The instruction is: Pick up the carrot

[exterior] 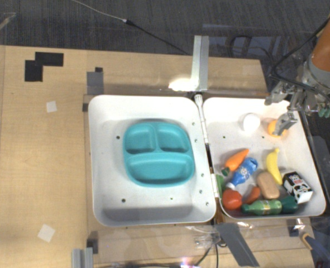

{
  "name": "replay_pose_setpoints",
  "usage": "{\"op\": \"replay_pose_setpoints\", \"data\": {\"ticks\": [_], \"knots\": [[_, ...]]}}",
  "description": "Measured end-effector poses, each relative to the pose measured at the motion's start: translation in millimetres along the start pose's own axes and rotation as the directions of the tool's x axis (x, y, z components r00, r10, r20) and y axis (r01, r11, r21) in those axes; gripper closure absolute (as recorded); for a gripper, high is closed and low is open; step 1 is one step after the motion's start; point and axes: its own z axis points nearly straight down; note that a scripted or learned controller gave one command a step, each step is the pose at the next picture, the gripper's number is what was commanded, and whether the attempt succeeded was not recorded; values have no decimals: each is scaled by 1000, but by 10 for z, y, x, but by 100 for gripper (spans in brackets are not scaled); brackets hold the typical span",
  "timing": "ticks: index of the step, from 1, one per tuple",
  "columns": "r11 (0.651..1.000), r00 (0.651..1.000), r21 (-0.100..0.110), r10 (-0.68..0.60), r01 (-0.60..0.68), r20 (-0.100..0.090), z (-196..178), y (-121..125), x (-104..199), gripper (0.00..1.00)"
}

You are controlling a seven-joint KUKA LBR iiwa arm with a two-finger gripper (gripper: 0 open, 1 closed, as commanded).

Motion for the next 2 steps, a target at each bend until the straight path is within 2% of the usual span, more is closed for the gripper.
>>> {"op": "replay_pose_setpoints", "data": {"ticks": [1,2], "knots": [[999,999,-3,-42,42,-6,973,217,82,0],[996,996,0,-87,87,4,1185,738,822,0]]}}
